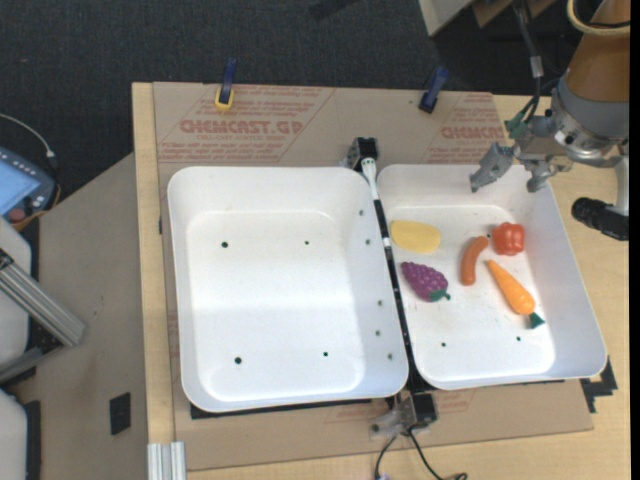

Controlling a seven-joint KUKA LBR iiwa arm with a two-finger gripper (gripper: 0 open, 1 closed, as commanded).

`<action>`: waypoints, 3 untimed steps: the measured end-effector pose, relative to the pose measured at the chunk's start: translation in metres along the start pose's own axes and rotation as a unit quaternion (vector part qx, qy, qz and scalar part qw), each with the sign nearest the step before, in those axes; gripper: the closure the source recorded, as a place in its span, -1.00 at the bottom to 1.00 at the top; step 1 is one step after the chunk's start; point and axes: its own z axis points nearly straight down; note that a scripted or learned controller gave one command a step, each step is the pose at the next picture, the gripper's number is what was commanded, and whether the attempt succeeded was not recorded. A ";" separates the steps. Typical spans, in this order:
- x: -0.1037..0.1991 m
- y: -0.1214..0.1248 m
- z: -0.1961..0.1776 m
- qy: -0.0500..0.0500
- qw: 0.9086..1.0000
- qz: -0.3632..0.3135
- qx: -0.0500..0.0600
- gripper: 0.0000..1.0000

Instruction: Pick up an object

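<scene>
Nearest the camera in the right bin [575, 353] sat the carrot [513, 289], then the purple grapes [424, 280] and a little sausage [472, 259], with the yellow lemon-ish thing [415, 235] and red pepper [508, 238] behind them. The left bin [190, 268] sat beside it. Farther back the gripper [513, 171] hung over the bin's far rim, fingers spread apart and, as far as I could tell, nothing between them.

Grey arm [590, 108], orange band, grey gripper [513, 173]

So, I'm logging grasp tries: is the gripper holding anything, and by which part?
Nothing is held. The gripper is open above the right bin's far edge, with no item between its jaws.
</scene>
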 end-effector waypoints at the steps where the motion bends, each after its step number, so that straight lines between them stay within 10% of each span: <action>1: -0.002 -0.064 0.096 0.002 1.000 0.002 0.005 -1.00; 2: 0.035 -0.015 0.139 -0.003 1.000 -0.003 -0.009 -1.00; 3: 0.034 -0.016 0.136 -0.001 1.000 -0.001 -0.009 -1.00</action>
